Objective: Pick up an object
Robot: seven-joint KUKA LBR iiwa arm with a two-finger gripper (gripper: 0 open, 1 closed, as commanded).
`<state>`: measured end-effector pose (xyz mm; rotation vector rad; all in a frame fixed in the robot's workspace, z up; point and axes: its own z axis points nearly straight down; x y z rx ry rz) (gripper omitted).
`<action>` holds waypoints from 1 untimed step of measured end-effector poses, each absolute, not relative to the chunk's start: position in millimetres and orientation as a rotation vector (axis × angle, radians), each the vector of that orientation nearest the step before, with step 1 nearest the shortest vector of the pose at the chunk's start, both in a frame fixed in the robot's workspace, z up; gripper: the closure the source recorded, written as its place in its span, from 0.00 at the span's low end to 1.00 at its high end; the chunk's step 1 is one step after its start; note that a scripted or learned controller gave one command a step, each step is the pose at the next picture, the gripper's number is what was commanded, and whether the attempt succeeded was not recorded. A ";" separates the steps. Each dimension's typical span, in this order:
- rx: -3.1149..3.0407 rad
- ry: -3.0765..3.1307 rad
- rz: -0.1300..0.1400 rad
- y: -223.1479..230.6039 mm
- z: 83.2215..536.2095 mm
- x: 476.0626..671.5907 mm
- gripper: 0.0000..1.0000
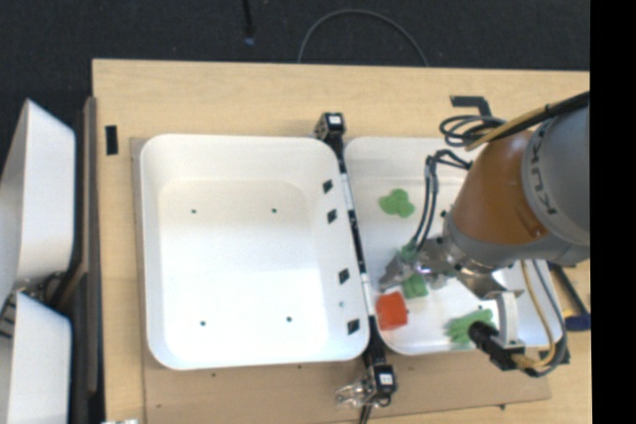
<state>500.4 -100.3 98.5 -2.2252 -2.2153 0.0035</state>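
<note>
The end effector (407,271), grip state unclear, sits low over a green piece (413,287) near the right bin's (363,164) left wall, apparently positioned to grasp.

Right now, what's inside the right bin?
In the right bin lie a green piece near the top, an orange block near the bottom left, a green piece just above it and another near the bottom. The arm covers the rest.

White bins, green and orange pieces

Two white bins (243,248) sit on a pale wooden bench (219,94); right of centre lie an orange-red block (393,312) and three green pieces (397,204), under the grey, orange-banded arm (517,194).
</note>
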 end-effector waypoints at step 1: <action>-2.234 -2.213 -0.004 -101.1 111.4 501.9 1.00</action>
